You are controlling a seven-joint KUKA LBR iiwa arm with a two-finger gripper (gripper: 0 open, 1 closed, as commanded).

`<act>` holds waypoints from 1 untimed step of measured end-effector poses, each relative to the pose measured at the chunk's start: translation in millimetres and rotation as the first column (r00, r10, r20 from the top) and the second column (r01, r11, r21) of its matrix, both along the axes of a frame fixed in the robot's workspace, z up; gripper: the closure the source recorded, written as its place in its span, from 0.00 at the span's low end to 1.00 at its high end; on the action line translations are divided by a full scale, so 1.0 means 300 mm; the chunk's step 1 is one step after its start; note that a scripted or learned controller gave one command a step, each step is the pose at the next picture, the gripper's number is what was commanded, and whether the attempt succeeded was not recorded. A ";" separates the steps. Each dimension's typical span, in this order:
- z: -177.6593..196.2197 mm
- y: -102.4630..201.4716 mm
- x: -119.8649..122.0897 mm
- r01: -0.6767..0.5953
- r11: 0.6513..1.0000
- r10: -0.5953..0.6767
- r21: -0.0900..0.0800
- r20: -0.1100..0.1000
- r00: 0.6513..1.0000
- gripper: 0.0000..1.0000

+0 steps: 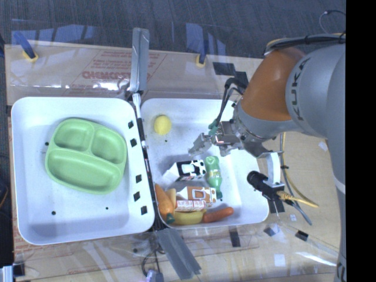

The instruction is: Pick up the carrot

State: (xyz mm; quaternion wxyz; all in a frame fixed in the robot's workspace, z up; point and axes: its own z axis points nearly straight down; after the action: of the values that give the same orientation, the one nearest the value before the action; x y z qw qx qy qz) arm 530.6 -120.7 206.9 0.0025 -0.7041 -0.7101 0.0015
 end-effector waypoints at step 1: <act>0.107 0.019 -0.179 -0.377 0.926 0.377 0.001 0.002 0.926 0.00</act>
State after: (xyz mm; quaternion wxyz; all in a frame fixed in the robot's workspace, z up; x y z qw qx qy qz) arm 476.8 -115.1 239.1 0.0018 -0.5543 -0.8323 0.0008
